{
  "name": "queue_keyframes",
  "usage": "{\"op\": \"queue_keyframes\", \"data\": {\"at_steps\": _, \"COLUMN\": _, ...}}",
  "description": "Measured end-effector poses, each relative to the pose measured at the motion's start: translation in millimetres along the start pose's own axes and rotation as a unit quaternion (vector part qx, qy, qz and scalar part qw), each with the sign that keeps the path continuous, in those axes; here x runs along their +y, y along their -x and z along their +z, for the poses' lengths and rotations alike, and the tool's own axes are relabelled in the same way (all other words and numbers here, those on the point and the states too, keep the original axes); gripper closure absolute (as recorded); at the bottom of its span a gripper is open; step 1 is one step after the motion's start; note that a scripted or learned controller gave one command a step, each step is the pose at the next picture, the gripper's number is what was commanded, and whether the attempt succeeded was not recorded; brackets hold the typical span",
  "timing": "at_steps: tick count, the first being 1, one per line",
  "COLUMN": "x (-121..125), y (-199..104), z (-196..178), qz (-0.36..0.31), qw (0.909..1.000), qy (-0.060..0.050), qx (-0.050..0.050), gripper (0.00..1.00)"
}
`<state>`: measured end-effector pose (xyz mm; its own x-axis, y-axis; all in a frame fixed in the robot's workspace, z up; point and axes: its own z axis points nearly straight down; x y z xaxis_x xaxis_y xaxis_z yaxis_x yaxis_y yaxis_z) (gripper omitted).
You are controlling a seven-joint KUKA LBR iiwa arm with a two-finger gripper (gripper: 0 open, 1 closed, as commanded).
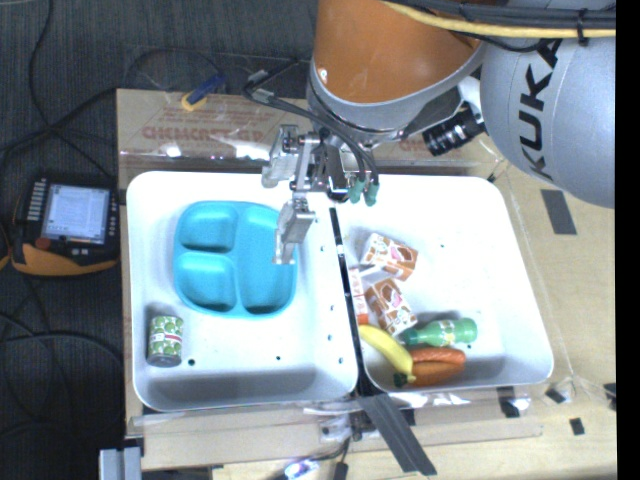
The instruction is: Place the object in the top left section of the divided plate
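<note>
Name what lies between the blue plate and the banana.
In the camera view, the bins' adjoining white walls separate the blue divided plate from the banana.

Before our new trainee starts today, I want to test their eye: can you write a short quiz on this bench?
1. True or false: the green can sits on the blue divided plate.
2. Which bin holds the banana? A) left B) right
3. Fill in: the tool hangs over the plate's ____ edge, as the camera sees it.

Key: 1 false, it stands in the left bin beside the plate; 2 B, in the right bin; 3 right.
</note>
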<state>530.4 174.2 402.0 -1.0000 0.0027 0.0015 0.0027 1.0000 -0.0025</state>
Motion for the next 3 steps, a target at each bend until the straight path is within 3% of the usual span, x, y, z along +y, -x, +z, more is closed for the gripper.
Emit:
{"op": "queue_keyframes", "data": {"at_steps": 1, "x": 60.2, "y": -41.5, "z": -29.9, "qz": -0.017, "qw": 0.9999, "qy": 0.0, "qx": 0.0, "gripper": 0.0}}
{"op": "queue_keyframes", "data": {"at_steps": 3, "x": 59.7, "y": -41.3, "z": -29.8, "qz": -0.016, "qw": 0.9999, "qy": 0.0, "qx": 0.0, "gripper": 0.0}}
